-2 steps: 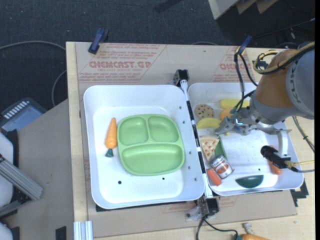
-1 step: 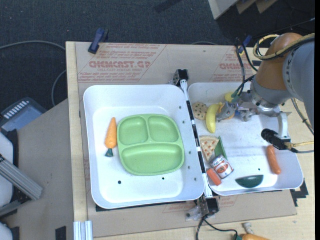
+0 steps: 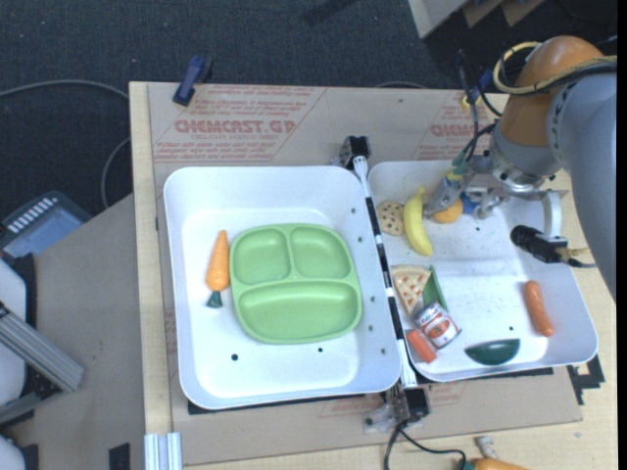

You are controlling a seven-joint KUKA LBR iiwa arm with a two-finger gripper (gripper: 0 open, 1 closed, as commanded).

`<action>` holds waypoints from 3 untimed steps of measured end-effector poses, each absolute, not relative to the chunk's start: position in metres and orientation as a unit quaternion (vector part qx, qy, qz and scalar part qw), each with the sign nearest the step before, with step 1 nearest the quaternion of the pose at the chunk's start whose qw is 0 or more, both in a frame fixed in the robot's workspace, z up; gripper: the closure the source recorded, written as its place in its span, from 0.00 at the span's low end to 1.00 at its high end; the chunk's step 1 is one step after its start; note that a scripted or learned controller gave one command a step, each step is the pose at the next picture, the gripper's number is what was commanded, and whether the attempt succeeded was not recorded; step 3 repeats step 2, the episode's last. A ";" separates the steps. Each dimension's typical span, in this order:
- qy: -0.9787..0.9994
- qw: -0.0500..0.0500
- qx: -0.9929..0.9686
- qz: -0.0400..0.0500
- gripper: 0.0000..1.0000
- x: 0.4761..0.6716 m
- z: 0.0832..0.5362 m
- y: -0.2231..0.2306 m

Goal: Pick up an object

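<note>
The reference landmark is the green divided plate [image 3: 294,282], which lies in the left bin [image 3: 186,262]. To its right is the right bin [image 3: 578,331], which holds the loose items. The arm [image 3: 578,76] enters from beyond that bin and bends down over its far end.

Items, largest first:
- Banana [image 3: 417,223] — right of the plate, at the bin's far end.
- Carrot [image 3: 217,260] — just left of the plate.
- Sausage [image 3: 537,307] — well right of the plate.
- Small can [image 3: 435,325] — just right of the plate.
- Small orange object [image 3: 447,212] — touching the banana's far side.

The gripper [image 3: 460,196] sits low beside the banana and the orange object (the likely target). Its opening cannot be determined from this view, and no item is visibly held.

Status: approach complete; grasp and lift remain to be done.
</note>
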State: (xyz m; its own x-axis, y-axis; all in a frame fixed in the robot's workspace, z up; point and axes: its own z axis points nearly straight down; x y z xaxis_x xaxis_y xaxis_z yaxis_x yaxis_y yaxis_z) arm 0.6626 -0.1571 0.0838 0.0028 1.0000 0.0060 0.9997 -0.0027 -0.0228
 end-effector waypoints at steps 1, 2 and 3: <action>-0.706 0.010 -0.708 0.007 1.00 0.663 0.094 -0.157; -0.708 -0.001 -0.706 -0.002 1.00 0.668 0.186 -0.055; -0.708 -0.001 -0.706 -0.002 1.00 0.668 0.186 -0.055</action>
